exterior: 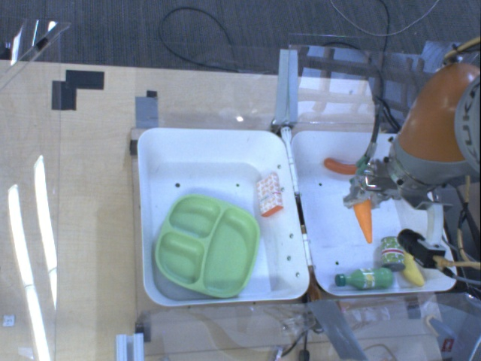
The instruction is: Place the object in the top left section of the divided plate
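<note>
The green divided plate (207, 245) lies in the left bin (210, 145), toward its front left, with nothing in its sections. An orange carrot (364, 222) is in the right bin (323, 224), thick end up and tip pointing to the front. My gripper (364, 189) is directly over the carrot's thick end, touching or nearly touching it. The arm's orange band and grey wrist cover the bin's back right. Whether the carrot is gripped cannot be told from this view.
A small orange-and-white carton (270, 195) leans by the left bin's right wall, just beyond the plate. The right bin also holds an orange sausage (340, 166) at the back, and a green bottle (366, 279), a small can (391, 253) and a banana (412, 271) at the front.
</note>
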{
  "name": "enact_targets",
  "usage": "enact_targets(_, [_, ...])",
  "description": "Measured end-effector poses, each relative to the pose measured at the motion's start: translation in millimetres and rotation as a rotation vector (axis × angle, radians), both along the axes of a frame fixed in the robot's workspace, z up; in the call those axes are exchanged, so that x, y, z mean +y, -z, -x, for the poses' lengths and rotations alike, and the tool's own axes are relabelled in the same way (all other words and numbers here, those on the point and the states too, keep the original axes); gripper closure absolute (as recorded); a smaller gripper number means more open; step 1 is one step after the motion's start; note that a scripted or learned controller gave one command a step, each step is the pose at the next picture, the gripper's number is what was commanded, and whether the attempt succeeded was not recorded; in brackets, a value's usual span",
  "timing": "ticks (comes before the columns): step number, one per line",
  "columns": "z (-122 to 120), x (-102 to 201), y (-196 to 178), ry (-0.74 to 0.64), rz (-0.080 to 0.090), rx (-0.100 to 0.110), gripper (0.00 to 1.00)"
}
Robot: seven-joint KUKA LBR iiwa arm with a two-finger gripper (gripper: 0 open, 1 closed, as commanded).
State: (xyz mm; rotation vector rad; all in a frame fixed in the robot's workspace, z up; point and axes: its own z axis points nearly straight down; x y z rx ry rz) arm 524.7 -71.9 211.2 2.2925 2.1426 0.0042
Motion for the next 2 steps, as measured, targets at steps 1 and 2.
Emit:
enact_targets(1, [19,82,-40,0.007,-0.002,0.000,1.00])
enact_targets(2, [37,124,-50,-0.099,-0.001,0.002,1.00])
